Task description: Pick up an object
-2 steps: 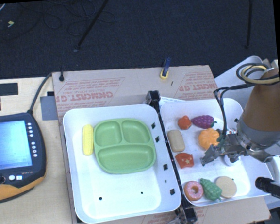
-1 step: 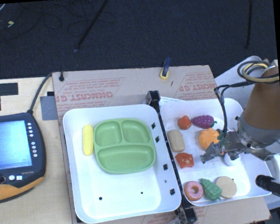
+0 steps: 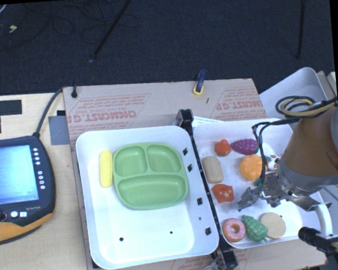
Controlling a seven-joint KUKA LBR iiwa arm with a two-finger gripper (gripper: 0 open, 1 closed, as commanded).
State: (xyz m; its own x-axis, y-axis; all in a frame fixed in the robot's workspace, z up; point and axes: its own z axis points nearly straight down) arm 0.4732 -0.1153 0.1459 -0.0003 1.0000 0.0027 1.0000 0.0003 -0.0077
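1. Cardboard sheets cover the bench, and on them two shallow white bins stand side by side: the left bin and the right bin.
2. Inside the left bin lie a green divided plate and, just beside its left edge, a yellow corn cob whose long axis runs from near to far.
3. Toy food lies in the right bin: a tan bread roll, a red piece, an orange-red piece, purple grapes, an orange, a pink donut, a green cone-like piece and a pale round disc.
4. Reaching in from the right, the gripper hangs over the middle of the right bin, between the orange and the green piece. I cannot tell if the pincer is released or clenched, and I see nothing between its tips.
5. By my judgement, the red piece to its left is the nearest thing to take. It looks light, stiff and smooth, so it may slip. A hold across its narrow sides seems best.
6. That piece is compact, and its axis is not clear. The bread roll has a clear long axis, near to far.
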